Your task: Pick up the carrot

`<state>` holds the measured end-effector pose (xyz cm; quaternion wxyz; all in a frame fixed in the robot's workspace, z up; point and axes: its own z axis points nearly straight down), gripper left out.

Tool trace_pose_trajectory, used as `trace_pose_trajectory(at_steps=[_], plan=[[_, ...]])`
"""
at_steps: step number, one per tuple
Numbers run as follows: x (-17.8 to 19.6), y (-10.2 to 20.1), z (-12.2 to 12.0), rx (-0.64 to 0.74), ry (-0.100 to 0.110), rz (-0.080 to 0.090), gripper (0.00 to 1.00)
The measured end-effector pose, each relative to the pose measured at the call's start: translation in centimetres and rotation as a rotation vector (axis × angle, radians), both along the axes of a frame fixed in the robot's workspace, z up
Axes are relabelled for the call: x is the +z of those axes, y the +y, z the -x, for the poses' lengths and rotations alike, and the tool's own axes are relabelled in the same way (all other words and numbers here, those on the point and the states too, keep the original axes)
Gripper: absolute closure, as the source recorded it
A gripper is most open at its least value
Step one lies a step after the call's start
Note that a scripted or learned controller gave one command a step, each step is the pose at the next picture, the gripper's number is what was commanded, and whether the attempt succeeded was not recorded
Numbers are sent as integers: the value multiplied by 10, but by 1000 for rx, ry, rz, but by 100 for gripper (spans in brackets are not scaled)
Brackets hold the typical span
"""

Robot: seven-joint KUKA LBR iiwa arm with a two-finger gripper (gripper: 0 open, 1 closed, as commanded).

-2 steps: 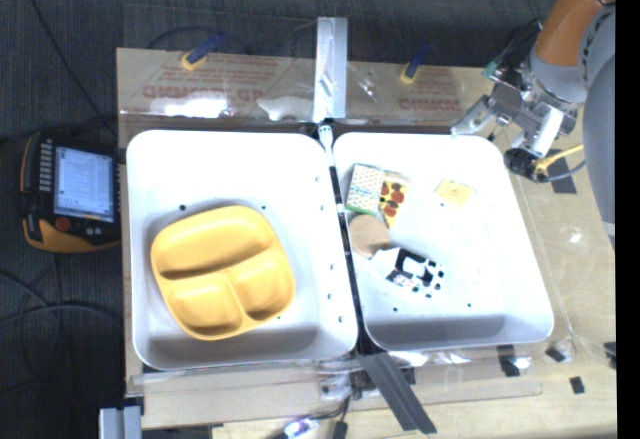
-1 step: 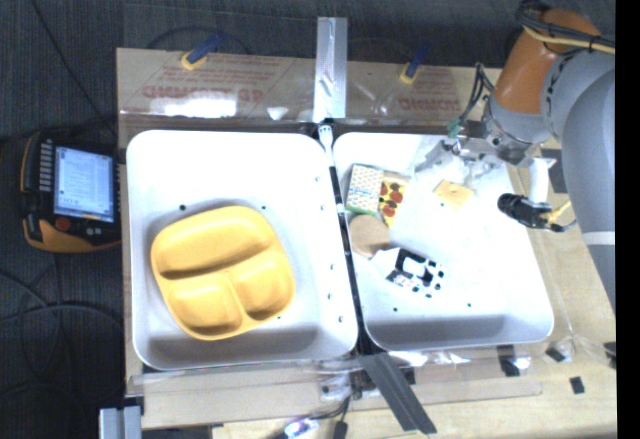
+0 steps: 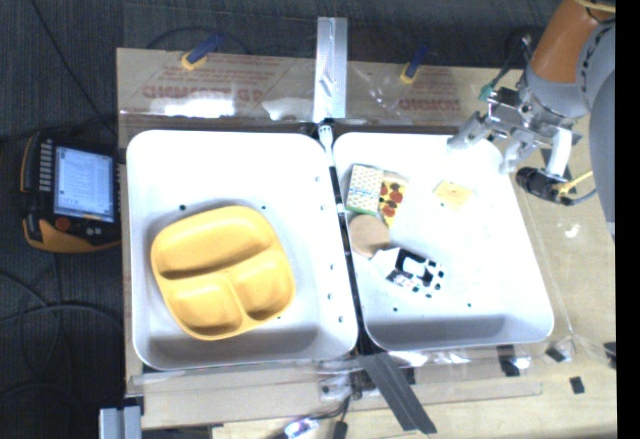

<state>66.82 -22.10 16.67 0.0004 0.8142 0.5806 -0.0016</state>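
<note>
Glossy yellow plastic tray (image 3: 222, 270) in smooth white bin (image 3: 160, 162).

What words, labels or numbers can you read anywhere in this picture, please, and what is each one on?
None can be read.
Clear panels behind the bins: reddish print, mirrored and blurred.
Handheld pendant screen: lit, text too small.
Patterned packet in the right bin: dots, no legible words.
</note>
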Motion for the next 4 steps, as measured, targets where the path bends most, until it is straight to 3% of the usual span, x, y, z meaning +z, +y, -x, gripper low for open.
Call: trace_pose_trajectory(at_steps=[1, 2, 3, 4], plan=[[17, 35, 19, -794, 2, 2, 0], [178, -2, 12, -1029, -1, 4, 0], [233, -3, 92, -1013, 0, 2, 0], [242, 61, 129, -1029, 0, 0, 0]])
